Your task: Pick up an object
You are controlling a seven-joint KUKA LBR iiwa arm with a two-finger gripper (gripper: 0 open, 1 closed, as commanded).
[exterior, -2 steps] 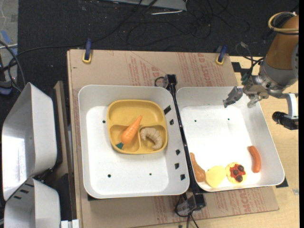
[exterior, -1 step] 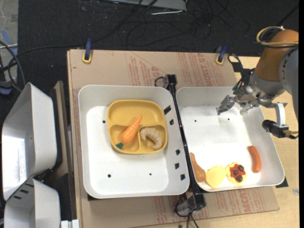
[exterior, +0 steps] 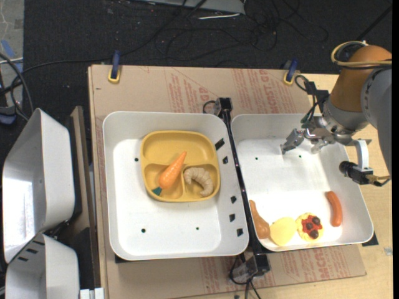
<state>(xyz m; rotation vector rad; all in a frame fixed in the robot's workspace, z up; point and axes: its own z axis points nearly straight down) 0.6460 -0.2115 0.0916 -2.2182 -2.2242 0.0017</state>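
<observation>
We see a dark floor (exterior: 187, 36) strewn with black cables (exterior: 156, 39) at twelve o'clock, a cardboard sheet (exterior: 187, 89) covering the bench, held by two yellow clamps (exterior: 114, 73), and white containers (exterior: 37, 173) at nine o'clock.

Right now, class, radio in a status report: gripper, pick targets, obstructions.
Gripper above right bin, holding nothing. Sausage and other food at near edge. Nothing in the way.

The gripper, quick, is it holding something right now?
Gripper: open, holding nothing, above the right bin, away from the sausage.
</observation>
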